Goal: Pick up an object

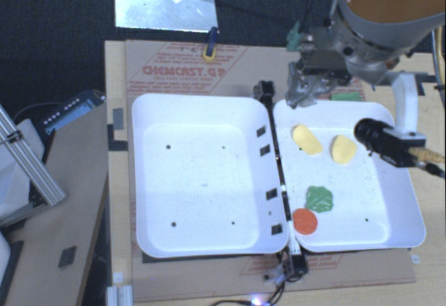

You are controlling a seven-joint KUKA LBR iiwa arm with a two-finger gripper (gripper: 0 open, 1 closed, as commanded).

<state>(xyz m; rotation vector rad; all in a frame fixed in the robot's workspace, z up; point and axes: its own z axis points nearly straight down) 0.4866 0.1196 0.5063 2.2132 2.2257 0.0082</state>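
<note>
Arm enters from the right, pincer (304, 94) hanging over the far left corner of the right bin (397, 228); can't tell its state from this angle, and nothing shows between its tips. Right bin holds four objects: a yellow piece (306, 139) just below the pincer, a second yellow piece (343, 149) near it to the right, a green piece (320, 199) lower down, and a red disc (304, 221) touching or just beside the green one. Left bin (150, 228) sits alongside on the desk (83, 179).
</note>
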